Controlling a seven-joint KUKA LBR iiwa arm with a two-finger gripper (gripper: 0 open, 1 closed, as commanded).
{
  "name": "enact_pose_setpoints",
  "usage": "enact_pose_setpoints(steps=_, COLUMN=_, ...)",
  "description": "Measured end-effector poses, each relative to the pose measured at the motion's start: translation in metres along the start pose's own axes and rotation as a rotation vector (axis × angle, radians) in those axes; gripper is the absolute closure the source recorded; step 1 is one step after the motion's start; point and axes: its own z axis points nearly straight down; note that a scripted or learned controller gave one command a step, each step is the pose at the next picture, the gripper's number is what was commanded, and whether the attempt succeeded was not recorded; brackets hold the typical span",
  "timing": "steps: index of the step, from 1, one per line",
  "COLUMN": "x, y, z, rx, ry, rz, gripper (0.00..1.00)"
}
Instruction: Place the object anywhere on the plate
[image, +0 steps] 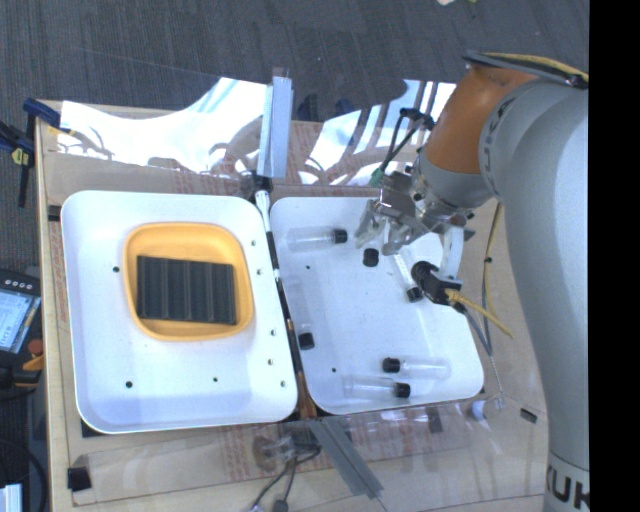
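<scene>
Seen from above, a bench carries two shallow white plastic bins side by side. Left white bin holds a yellow rounded-square plate with a dark ribbed insert at its middle. Right white bin holds several clear plastic tubes with black caps: one clear tube lies near the upper edge, another two tubes lie side by side near the lower edge, and a further one lies slantwise just below the tool. A loose black cap sits on the bin floor nearby.

From the right reaches a grey arm with an orange band, its two-finger gripper low over the upper part of the right bin, fingers parted and nothing visible between them.

By appearance, the tubes are light, stiff, smooth and round, so likely to roll or slip from a pinch. A sound hold would probably be across the middle of the barrel, fingers square to its length, with modest force since thin plastic may crack. The plate lies well apart, in the other bin.
</scene>
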Motion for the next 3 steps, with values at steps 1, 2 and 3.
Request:
enact_pose_setpoints(steps=1, x=0.000, y=0.000, z=0.000, rx=0.000, ry=0.000, rz=0.000, gripper=0.00)
enact_pose_setpoints(steps=2, x=0.082, y=-0.035, z=-0.002, rx=0.004, ry=-0.002, rz=-0.257, gripper=0.00)
enact_pose_setpoints(steps=3, x=0.138, y=-0.042, z=0.014, rx=0.003, ry=-0.002, rz=-0.524, gripper=0.00)
